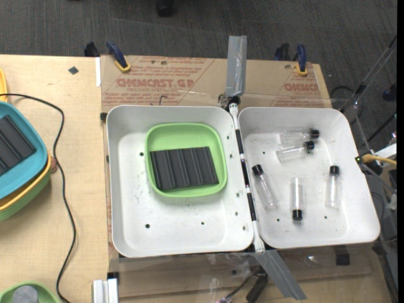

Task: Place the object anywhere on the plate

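Currently, two white bins sit side by side on the bench. The left bin (pixel 126 188) holds a green plate (pixel 185 160), square with rounded corners, placed toward the bin's far half. A dark ribbed mat (pixel 183 168) lies flat inside the plate, covering most of its floor.

The right bin (pixel 353 169) holds five clear vials with black caps, all lying on their sides. Two vials (pixel 295 142) lie close together near the far wall. One vial (pixel 262 185) rests near the bin's left wall. Another vial (pixel 296 199) lies near the middle, and the last vial (pixel 332 187) lies to its right. All of them are well apart from the plate.

A black cable (pixel 63 169) runs across the bench left of the bins.
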Tool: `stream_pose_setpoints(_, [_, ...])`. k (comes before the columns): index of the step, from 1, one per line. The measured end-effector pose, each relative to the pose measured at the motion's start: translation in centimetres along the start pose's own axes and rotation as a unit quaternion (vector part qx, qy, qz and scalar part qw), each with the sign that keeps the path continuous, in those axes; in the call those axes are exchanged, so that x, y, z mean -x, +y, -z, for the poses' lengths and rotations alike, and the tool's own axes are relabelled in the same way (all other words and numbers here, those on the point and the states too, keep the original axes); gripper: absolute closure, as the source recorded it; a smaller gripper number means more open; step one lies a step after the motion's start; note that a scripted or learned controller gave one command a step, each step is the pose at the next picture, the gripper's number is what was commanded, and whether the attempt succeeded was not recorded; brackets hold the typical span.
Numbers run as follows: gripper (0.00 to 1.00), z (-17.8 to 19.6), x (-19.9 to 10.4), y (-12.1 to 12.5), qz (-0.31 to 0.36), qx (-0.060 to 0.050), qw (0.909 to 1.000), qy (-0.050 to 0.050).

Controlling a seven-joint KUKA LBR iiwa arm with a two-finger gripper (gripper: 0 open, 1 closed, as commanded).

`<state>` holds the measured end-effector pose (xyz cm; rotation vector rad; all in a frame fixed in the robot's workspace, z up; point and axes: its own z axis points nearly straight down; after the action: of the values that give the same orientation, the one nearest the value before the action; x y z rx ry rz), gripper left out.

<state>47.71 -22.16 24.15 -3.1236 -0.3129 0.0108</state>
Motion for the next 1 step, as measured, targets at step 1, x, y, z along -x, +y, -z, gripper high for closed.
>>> stream_pose_setpoints(1, [0.00, 2.67, -0.04, 0.07, 0.002, 0.001, 1.0000, 0.001])
